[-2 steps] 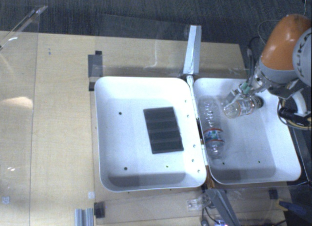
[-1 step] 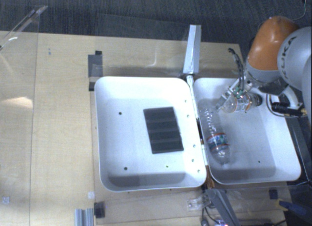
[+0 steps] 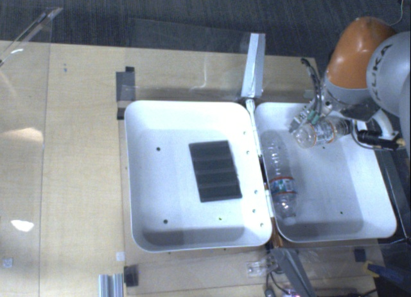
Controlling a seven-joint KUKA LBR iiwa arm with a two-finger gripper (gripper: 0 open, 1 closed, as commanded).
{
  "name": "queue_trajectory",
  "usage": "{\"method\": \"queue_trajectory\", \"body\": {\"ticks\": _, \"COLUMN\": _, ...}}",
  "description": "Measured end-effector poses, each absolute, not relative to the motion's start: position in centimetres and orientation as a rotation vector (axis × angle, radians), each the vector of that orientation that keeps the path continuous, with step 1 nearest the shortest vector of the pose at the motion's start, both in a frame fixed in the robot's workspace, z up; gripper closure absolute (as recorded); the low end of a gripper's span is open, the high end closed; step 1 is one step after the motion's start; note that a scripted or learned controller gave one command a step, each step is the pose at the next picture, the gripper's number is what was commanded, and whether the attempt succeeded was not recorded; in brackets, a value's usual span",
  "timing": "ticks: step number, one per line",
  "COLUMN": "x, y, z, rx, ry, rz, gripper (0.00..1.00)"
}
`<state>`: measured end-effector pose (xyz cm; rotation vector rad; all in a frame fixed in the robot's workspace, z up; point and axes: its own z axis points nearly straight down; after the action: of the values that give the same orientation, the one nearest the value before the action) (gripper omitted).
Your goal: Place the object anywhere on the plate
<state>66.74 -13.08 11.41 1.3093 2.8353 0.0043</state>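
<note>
Clear plastic water bottle point(image 3: 279, 175) lies on its side in the right bin point(image 3: 359, 225), hard against the wall shared with the left bin, its long axis running near to far. The gripper point(image 3: 313, 129) hovers just beyond and right of its far end, and whether it is released or clenched cannot be told. The dark ribbed rectangular slab point(image 3: 214, 170), probably the plate, lies in the left bin point(image 3: 154, 225).

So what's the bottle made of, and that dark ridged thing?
The water bottle looks like clear, glossy plastic: the white bin shows through it. The dark ridged plate looks matte, maybe rubber or plastic; it gives no shine, so it's hard to say which.
</note>
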Motion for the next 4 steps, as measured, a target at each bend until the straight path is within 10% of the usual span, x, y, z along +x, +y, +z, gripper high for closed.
{"method": "queue_trajectory", "body": {"ticks": 3, "x": 56.6, "y": 2.0, "z": 18.5, "rx": 0.276, "ry": 3.124, "rz": 0.005, "gripper": 1.0}}
{"method": "queue_trajectory", "body": {"ticks": 4, "x": 49.8, "y": 7.9, "z": 18.5, "rx": -0.135, "ry": 3.134, "rz": 0.005, "gripper": 1.0}}
